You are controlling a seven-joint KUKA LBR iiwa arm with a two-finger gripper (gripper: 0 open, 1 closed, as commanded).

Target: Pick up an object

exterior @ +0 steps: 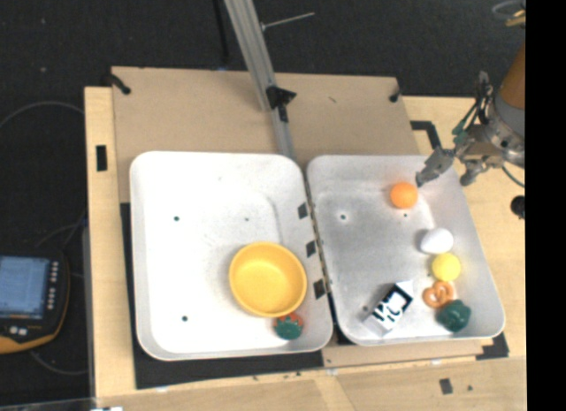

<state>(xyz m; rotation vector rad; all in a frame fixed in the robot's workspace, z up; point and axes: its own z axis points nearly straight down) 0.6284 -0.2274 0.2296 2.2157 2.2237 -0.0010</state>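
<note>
My gripper [449,171] hangs over the far right corner of the right bin [354,188], its two fingers spread apart with nothing between them. An orange ball [403,194] lies just left of and below the left fingertip, apart from it. Along the bin's right side lie a white rounded object [435,241], a yellow ball [447,267], an orange ring-shaped piece [438,293] and a dark green object [455,315]. A black-and-white box [389,308] rests near the bin's front edge.
The left bin [177,197] holds a yellow bowl [268,278] near its front right, with a small green-and-red object [288,326] just in front of it. A grey metal pole [256,56] slants up from between the bins at the back.
</note>
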